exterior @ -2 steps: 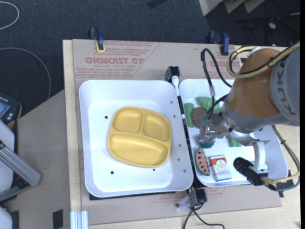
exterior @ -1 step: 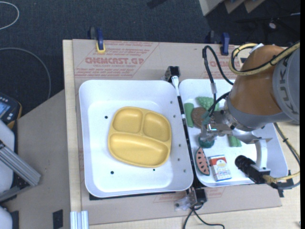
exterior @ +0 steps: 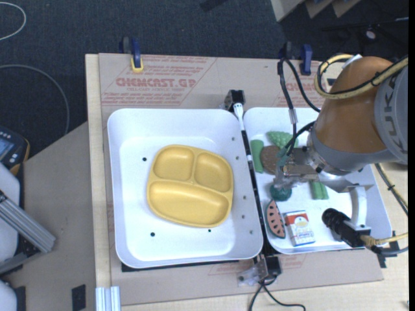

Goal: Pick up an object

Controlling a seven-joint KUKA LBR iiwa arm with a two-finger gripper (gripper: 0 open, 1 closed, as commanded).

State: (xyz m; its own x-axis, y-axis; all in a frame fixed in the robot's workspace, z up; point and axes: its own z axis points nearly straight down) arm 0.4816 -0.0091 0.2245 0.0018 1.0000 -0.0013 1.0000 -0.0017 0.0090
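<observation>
hovering gripper [exterior: 283, 185] (right bin [exterior: 376, 203]), watermelon slice [exterior: 275, 218] near

"CHEMCAST G P" on brown board [exterior: 162, 76]

Bench [exterior: 162, 83]: flat brown cardboard-faced board with red printed lettering near its far edge. Two shallow white plastic bins rest directly on it, touching side by side: left bin [exterior: 126, 193] toward the left edge, right bin [exterior: 275, 116] toward the right edge.
</observation>
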